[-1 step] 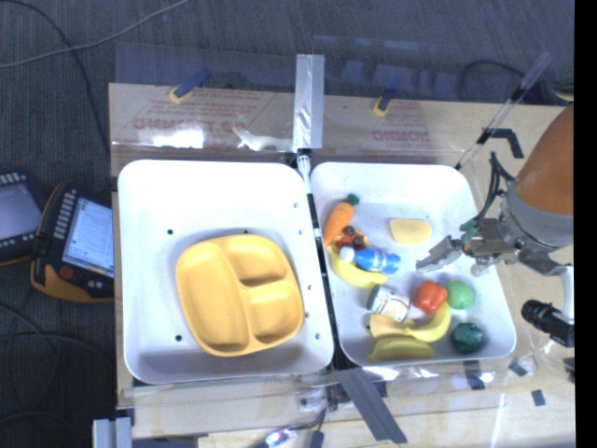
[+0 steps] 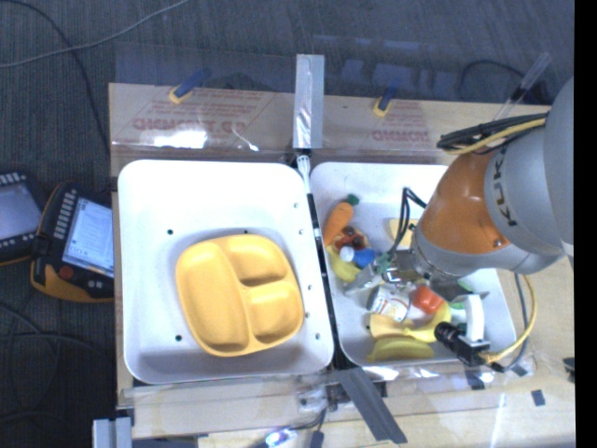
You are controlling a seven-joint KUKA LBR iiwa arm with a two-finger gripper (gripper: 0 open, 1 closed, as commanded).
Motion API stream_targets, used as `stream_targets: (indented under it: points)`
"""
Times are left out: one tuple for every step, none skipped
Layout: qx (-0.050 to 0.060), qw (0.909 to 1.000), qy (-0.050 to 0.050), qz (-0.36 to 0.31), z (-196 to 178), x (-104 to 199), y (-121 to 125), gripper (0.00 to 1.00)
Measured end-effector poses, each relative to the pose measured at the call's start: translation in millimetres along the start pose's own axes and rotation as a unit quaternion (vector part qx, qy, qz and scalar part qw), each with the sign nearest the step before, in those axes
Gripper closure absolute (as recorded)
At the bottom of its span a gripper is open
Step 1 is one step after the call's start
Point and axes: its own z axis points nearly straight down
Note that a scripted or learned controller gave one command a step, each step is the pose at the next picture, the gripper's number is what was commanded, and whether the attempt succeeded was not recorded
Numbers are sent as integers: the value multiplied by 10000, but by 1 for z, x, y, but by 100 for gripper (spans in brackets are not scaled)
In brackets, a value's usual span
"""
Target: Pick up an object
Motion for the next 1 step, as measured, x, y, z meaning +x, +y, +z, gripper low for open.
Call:
stream_targets:
  points:
    - [15, 9981, 4, 618, 1, -28, 63, 0]
